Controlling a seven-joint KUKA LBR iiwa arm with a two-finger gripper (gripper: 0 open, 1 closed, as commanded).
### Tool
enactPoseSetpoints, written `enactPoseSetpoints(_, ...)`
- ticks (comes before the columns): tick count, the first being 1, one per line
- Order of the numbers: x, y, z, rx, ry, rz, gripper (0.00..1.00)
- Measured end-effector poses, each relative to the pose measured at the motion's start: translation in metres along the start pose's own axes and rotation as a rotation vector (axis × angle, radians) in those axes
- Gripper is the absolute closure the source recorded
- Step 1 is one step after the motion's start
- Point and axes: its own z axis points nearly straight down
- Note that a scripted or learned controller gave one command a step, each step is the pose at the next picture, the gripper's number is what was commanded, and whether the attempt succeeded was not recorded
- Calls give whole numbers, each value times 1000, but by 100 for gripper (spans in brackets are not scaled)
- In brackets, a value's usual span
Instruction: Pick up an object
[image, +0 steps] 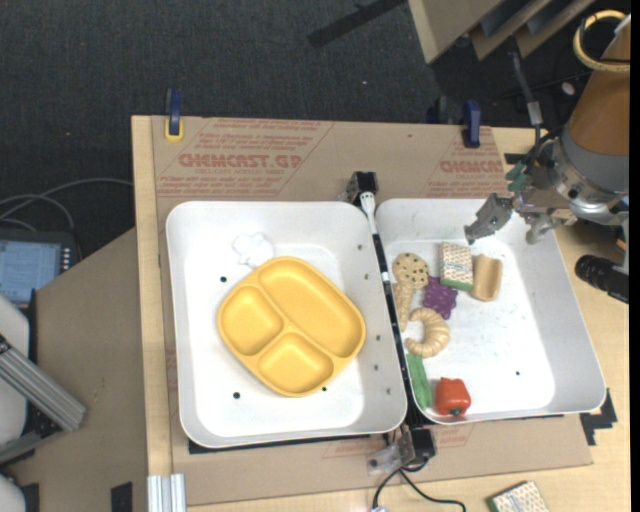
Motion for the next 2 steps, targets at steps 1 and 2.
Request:
enactPoseSetpoints(1, 16, -15, 167, 15, 4, 0, 0)
enactPoseSetpoints(2, 16, -78, 187, 10, 3, 3, 0)
